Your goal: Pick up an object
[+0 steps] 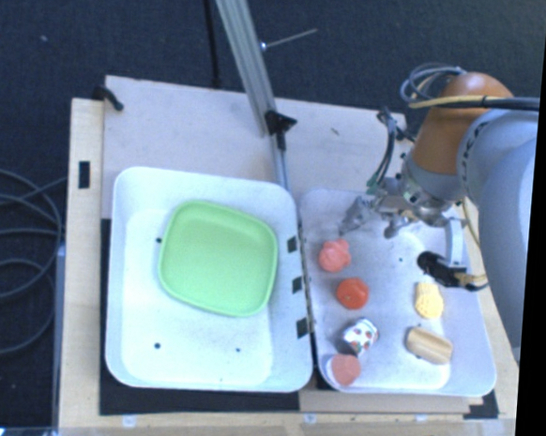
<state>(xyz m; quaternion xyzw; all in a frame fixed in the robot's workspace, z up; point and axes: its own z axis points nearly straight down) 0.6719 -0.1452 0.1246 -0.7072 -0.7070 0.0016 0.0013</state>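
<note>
A pale wooden desk (186, 121) stood on dark carpet (63, 17), carrying two shallow white bins side by side on a black mat (104, 246). The left bin (131, 342) held a square green plate (219, 258) with rounded corners, lying flat towards the bin's far side. The right bin (473, 364) sat touching it, with small black clips (297, 284) along the shared edge. A ribbed metal rail (242, 36) slanted in from the top of the view, ending at a black clamp (280, 124) near the far edge of the bins. Black cables (14, 220) looped across the carpet left of the desk.
</note>
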